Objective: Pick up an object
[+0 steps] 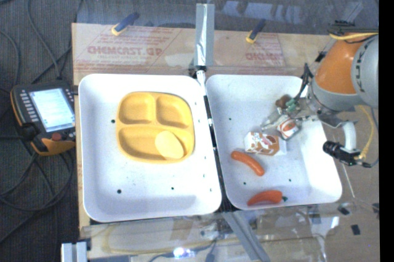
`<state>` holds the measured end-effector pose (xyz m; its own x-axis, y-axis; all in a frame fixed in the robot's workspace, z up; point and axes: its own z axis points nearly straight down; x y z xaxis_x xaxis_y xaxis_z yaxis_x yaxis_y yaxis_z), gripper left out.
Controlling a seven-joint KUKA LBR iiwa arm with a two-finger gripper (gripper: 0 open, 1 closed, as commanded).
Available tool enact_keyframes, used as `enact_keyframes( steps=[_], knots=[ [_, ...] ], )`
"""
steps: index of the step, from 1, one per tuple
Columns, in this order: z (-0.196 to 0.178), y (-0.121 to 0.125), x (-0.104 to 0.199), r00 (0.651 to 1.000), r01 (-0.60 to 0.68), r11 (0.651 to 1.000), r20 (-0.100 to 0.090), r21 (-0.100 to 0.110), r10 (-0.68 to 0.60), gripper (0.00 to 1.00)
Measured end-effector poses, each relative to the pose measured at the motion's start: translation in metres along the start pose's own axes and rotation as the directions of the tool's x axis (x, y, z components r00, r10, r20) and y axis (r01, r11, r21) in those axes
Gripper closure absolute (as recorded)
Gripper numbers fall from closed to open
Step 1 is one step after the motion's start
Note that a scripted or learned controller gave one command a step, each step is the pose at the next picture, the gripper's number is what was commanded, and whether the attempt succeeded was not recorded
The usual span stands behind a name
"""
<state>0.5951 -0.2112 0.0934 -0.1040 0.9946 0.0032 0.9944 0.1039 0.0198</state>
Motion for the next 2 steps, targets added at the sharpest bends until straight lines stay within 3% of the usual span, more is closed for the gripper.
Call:
enact_keyframes(
  steps=[1,2],
  knots=[
    [-0.008,-0.001,-0.003,1.000,-0.002,1.000,0.008,0.001,0.002,1.00],
    [-0.112,0.011,0.050,1.000,-0.007,1.000,0.004,0.020,0.007,1.00]
  ],
)
